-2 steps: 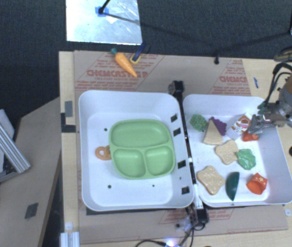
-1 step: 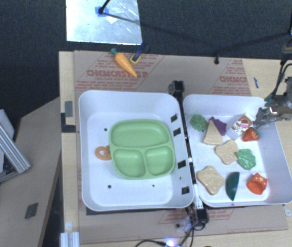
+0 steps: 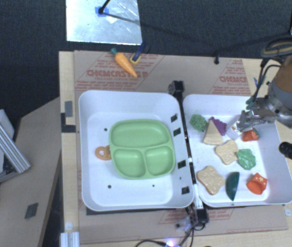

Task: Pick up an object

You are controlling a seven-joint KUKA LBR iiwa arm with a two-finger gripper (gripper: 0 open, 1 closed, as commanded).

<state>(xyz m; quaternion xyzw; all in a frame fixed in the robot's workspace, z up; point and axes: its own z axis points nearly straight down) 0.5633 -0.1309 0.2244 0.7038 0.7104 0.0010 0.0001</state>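
the jaws (image 3: 244,121) are hanging over the upper middle of the right bin (image 3: 288,189), low among the toys, and i cannot tell whether they are spread or pressed together; nothing is showing between them. the nearest candidate is a small red piece (image 3: 250,135) lying just below and to the right of them, with a scrap of white and purple just beside them on the left.

the risk here, as i am judging it, is crowding. the purple piece (image 3: 218,124), the cheese wedge (image 3: 213,135) and a tan bread slice (image 3: 226,151) are lying close together, some touching, so a descent slightly off could be landing on an edge and shoving a toy aside, or catching two at once. the red piece is also sitting near the bin's far side, where a nudge could be sending it toward the wall. flat slices may be offering little to grip.

the right bin is also holding a green broccoli (image 3: 198,122), a green leafy piece (image 3: 246,158), a second bread slice (image 3: 210,179), a dark green pepper (image 3: 232,185) and an orange-red piece (image 3: 257,183). the left bin (image 3: 92,189) is holding a green divided tray (image 3: 141,148), whose compartments are looking bare, and a pretzel (image 3: 103,153) just beside the tray's left edge. a carrot (image 3: 125,64) is lying on the table beyond the bins.
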